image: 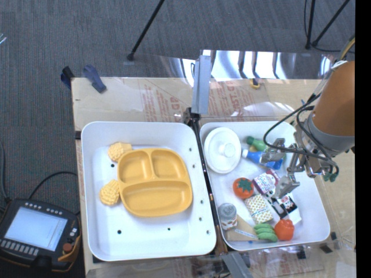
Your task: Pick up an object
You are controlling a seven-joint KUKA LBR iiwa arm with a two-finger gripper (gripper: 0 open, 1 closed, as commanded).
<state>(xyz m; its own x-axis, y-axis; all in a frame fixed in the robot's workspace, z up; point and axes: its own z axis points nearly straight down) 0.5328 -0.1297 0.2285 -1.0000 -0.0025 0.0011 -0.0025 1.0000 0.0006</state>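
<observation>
writing on the bench's clear sheet (pixel 168 100) shows red letters, reversed and too faint to read, and the small cartons carry printing too small to make out. gripper (pixel 288 181) hangs over the right bin (pixel 322 213); i cannot tell how it is set. just beside it lies a white and red carton (pixel 265 182), and below it a black and white carton (pixel 288 205), long axis slanting toward the bin's near right corner. around them sit a tomato (pixel 243 187), a patterned box (pixel 258 208), a small jar (pixel 227 214), green pods (pixel 265 231), a blue bottle (pixel 261 156) and a white lid (pixel 223 149). the left bin (pixel 93 213) bears a yellow divided tray (pixel 155 181) with two yellow waffles (pixel 110 192) touching its edge.
</observation>
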